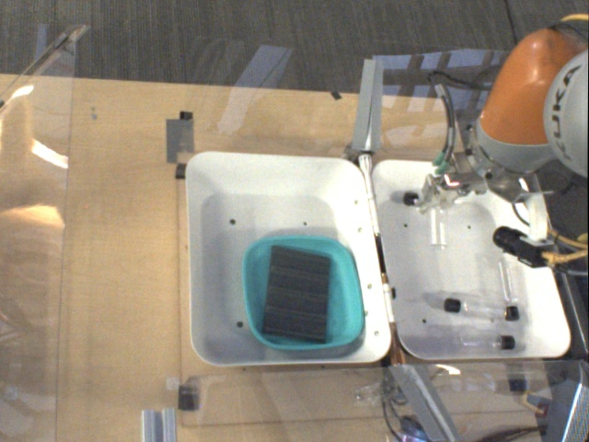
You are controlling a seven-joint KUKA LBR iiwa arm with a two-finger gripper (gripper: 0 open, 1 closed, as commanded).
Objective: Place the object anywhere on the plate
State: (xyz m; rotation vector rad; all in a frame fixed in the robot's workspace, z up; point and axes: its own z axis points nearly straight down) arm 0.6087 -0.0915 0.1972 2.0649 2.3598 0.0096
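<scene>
Block point(297, 294) on one plate point(347, 288)

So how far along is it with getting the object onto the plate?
It looks done: the dark ribbed block lies flat on the teal plate in the left bin, inside the plate's rim. The arm is over the right bin, apart from the plate, with nothing visibly in hand. Nothing appears left but clearing away.
</scene>
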